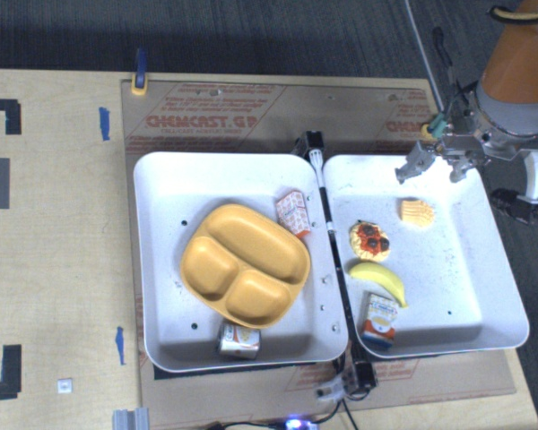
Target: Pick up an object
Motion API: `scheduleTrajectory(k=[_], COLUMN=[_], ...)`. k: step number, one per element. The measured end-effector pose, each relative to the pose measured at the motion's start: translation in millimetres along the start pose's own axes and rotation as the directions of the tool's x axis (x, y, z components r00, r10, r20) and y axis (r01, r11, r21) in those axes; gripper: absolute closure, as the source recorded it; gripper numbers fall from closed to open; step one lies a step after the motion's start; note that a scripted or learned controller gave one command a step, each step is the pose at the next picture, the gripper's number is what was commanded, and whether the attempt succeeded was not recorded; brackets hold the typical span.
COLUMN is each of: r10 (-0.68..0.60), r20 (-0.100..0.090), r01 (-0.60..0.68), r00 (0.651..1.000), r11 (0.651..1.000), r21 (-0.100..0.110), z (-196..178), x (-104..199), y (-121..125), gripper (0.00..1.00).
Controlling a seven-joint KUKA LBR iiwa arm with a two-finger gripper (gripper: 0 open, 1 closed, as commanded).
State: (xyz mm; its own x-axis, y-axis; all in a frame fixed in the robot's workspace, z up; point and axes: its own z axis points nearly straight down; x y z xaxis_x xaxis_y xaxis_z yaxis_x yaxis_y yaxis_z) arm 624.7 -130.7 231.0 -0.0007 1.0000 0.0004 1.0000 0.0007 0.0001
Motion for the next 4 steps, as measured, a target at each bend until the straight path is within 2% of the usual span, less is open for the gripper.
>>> scheduleTrajectory(k=[1,2,3,4], r10=[0.001,0.005,0.005,0.009], r20=[0.002,0.009,0.007,0.013], r01=[-0.001,-0.005,-0.005,-0.009], r00=[1.000,1.000,1.000,1.000], r11=[1.000,1.000,1.000,0.999], r21=[-0.004,-0.026,-0.029,-0.035], z=[128.5,136.8,137.4,137.6], x=[-2.2,22.3,30.8,33.9], y=[-31.0,-51.3,-99.7,-136.0], gripper=[0.00,0.00,0.00,0.00])
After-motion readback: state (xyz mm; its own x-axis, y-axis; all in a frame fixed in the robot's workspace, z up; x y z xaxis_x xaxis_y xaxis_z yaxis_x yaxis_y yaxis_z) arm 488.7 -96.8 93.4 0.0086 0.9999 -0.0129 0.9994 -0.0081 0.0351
